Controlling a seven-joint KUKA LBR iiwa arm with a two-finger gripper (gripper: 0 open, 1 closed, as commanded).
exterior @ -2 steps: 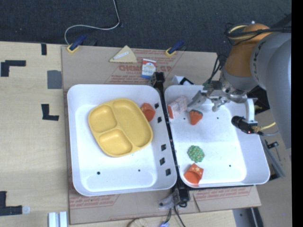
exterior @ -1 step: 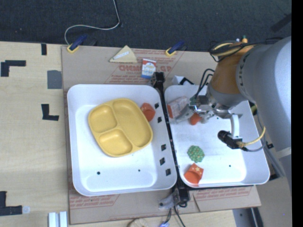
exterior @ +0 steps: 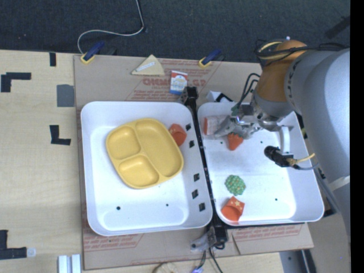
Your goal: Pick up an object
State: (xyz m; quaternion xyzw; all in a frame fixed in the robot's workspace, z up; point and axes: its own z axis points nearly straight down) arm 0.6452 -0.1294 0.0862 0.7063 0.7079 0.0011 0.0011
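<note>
My claw (exterior: 232, 131) hangs low over the far left part of the right bin (exterior: 284, 212), at an orange carrot-shaped piece (exterior: 235, 141). That piece sits right at my fingertips and just toward the near side of them. I cannot tell from this view whether it lies between the fingers or only beside them, nor whether the claw is wide or narrow.

Procedure for the grasp, as I judge it: centre the fingers on either side of the orange piece, descend until the tips are close to the bin floor, close fully, then lift straight up.

A pale packet (exterior: 210, 125) lies just to the claw's left, against the bin wall; keep the fingers off it. Further toward the near edge, well apart from the claw, rest a green lump (exterior: 235, 183) and a red piece (exterior: 232, 209). Beyond the divider, to the left, the left bin (exterior: 94, 152) carries a yellow tray (exterior: 144, 152) and a small orange cup (exterior: 178, 134).
</note>
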